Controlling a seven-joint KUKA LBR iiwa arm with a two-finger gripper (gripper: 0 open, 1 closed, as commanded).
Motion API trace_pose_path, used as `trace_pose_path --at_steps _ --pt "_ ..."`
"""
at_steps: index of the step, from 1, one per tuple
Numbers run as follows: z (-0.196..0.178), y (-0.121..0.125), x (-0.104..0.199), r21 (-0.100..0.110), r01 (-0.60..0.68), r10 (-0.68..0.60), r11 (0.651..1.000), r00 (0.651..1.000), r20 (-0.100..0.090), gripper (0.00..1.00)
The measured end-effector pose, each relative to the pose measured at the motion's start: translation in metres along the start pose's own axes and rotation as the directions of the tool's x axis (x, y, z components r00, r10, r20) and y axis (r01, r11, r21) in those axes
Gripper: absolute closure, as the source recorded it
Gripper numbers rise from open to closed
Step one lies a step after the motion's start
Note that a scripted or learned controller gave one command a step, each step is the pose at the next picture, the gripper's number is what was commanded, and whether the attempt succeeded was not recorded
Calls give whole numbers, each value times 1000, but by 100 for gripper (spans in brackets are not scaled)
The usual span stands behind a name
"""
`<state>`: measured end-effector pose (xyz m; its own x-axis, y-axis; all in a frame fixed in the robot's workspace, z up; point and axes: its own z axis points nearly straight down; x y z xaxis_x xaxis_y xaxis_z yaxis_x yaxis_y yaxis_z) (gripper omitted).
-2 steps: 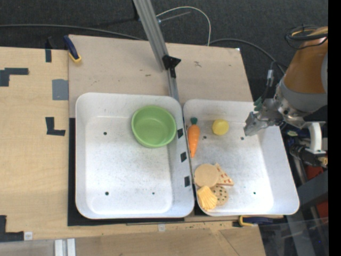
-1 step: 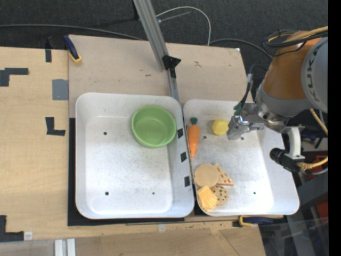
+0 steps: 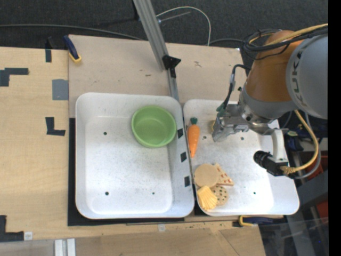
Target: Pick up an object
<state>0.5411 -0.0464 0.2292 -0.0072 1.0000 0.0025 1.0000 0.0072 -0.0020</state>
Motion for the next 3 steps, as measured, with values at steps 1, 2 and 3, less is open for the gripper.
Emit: trace_pose_path --at_steps 1,2,3 --pt "11 -17 49 3 -1 1 1000 1000 1 100" --pt "3 -32 92 2 0 0 1000 1000 1 100" --pt "-7 -50 144 1 1 -1 1000 1000 1 100"
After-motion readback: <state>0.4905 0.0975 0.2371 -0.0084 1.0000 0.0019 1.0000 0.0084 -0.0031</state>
